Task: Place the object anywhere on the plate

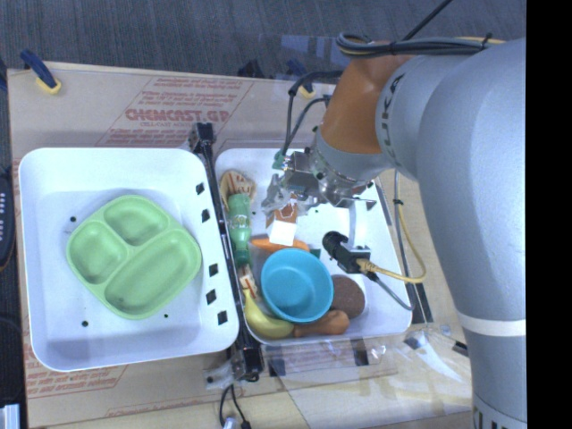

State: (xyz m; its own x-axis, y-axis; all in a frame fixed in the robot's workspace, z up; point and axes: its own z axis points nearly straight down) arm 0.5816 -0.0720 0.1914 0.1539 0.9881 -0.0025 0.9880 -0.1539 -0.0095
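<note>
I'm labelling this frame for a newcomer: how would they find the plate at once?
Look at the left white bin. The plate lies flat in its middle: pale green and split into three compartments. The cluttered right bin holds a blue bowl, round and undivided.

I see my one big grey arm coming in from three o'clock. It fills most of that side, from the top down to the bottom edge. Up near one o'clock it bends, and there I see its orange band. Past the band the wrist turns down and points toward the middle of the view. Black cables run over the top of the arm. The gripper hangs at the end of the wrist, just right of the middle, and points down and toward nine o'clock. It is small and dark there, and I cannot make out how it is set.
</note>
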